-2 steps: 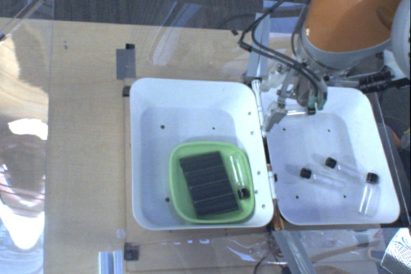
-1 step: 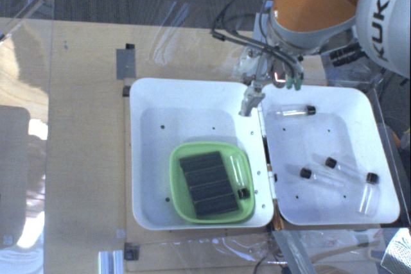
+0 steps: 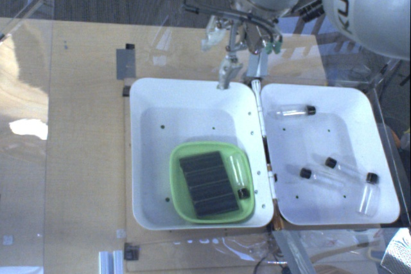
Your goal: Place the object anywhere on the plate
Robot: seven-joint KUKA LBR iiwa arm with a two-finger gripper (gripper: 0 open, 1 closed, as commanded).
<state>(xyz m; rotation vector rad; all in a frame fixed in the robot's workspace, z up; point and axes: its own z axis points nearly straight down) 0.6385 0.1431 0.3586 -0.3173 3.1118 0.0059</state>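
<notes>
I see the gripper [image 3: 241, 70] raised over the far rims where the two bins meet, fingers apart with nothing between them. A vial [image 3: 240, 176] lies along the right edge of the green plate [image 3: 182, 157] in the left bin [image 3: 148, 138], beside the plate's dark ribbed insert [image 3: 209, 184], so I judge the placing done. Four more vials [image 3: 334, 170] lie scattered in the right bin [image 3: 359, 106], well apart from each other, loose enough for single picks

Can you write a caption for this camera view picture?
Gripper open above the bins; one vial lies on the green plate.
</notes>
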